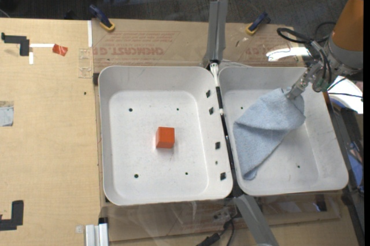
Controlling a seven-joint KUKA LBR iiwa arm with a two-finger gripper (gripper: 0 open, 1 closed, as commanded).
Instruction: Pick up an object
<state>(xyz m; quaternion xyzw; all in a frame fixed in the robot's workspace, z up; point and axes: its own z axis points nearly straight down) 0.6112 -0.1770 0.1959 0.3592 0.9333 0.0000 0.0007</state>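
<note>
As the end effector pinches one corner of the grey cloth, the cloth looks light and limp; a corner seems the right hold.

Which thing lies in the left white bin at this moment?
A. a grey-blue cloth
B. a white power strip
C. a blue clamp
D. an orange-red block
D: the orange-red block sits alone on the floor of the left bin, while the grey-blue cloth is in the right bin, one corner drawn up at the end effector.
</note>
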